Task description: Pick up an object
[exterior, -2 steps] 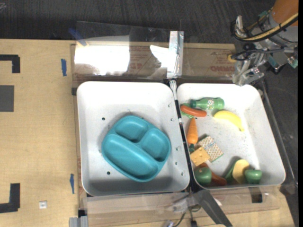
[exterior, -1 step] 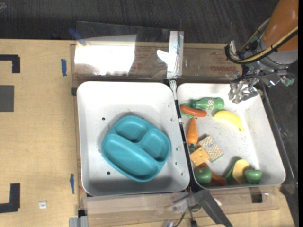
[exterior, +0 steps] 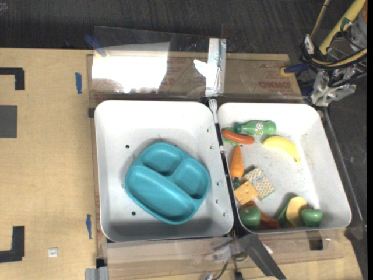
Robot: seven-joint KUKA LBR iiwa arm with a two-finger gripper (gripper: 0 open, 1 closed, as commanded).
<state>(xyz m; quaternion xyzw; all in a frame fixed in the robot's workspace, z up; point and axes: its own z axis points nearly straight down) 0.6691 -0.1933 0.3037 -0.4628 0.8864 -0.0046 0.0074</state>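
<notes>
i see the tool [exterior: 326,89] parked beyond the right bin [exterior: 326,156], top right; i cannot tell its state. candidate objects, among them a banana [exterior: 282,146] and carrot [exterior: 236,162], lie loose there. left bin [exterior: 111,156] holds a teal tray [exterior: 168,181].

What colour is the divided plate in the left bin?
Teal blue, the divided plate in the camera view.

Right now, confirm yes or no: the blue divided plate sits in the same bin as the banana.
No: the blue divided plate lies in the left bin, while the banana lies in the right bin.
</notes>
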